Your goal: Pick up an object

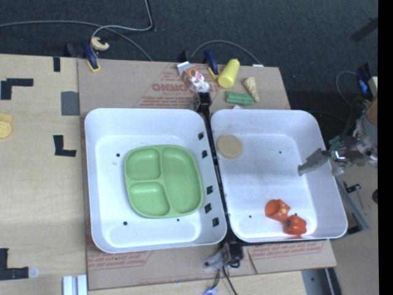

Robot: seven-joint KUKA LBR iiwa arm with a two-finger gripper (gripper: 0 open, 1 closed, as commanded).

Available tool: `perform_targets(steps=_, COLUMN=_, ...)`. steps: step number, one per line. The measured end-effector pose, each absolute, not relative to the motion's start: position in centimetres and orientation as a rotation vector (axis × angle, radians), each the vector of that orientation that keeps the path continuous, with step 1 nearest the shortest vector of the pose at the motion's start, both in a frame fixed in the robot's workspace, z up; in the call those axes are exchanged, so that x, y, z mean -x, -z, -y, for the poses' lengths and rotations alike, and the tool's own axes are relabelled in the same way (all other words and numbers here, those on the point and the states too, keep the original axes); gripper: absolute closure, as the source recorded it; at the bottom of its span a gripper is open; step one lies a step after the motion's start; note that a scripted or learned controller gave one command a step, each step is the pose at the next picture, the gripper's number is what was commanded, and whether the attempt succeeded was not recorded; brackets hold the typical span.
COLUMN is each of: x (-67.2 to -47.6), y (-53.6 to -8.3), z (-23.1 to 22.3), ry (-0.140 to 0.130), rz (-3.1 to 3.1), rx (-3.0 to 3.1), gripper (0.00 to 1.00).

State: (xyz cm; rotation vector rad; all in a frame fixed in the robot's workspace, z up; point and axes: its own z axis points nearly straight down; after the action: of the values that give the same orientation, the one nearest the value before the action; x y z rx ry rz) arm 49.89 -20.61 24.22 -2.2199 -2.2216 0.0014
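The right white bin [307, 125] holds a flat tan round disc [229, 146] near its upper left corner. An orange toy piece [277, 209] and a red one [295, 225] lie side by side in its lower right corner. My gripper [312, 162] hangs over the bin's right rim, pointing left into the bin. It is well above and to the right of the orange and red pieces, and nothing shows in it. A green divided plate [163, 180] lies in the left white bin [101, 165].
Behind the bins, on the cardboard, lie a yellow toy [228, 72], a green piece [238, 98], a beige piece [250, 89] and a small printed packet [194, 77]. Clips and cables run along the divider between the bins.
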Motion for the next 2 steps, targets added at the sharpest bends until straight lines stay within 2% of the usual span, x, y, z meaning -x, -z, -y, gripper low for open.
perform_targets(steps=1, x=-48.4, y=-17.6, z=16.9, ry=-0.001, rz=2.221, rx=2.219, gripper=0.00)
perform_targets(steps=2, x=-48.4, y=-8.6, z=12.5, ry=0.002, rz=2.223, rx=2.221, gripper=0.00)
